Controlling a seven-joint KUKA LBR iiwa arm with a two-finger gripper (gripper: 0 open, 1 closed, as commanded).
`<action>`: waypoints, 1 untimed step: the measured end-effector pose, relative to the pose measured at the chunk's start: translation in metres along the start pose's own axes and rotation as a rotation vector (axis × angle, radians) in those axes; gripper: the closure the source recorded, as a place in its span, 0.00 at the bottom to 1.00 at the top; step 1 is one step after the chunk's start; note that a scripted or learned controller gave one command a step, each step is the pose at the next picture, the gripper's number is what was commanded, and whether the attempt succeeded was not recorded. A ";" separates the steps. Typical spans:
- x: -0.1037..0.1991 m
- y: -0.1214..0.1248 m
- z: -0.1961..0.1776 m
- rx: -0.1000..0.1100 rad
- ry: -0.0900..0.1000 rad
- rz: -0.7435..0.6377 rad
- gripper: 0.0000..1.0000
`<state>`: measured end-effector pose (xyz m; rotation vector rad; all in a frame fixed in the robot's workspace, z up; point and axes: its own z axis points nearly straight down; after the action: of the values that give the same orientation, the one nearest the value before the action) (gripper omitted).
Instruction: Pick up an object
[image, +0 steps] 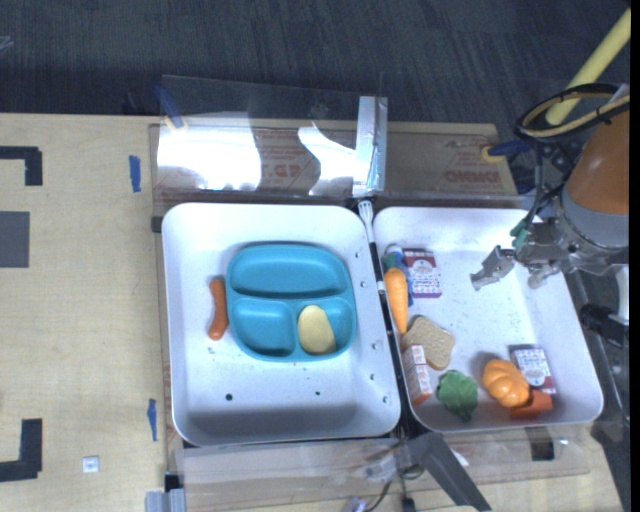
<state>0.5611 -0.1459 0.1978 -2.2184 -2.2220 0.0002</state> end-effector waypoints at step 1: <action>0.007 -0.036 0.106 -0.010 -0.004 0.011 0.00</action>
<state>0.5250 -0.1393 0.0921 -2.2373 -2.2171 -0.0075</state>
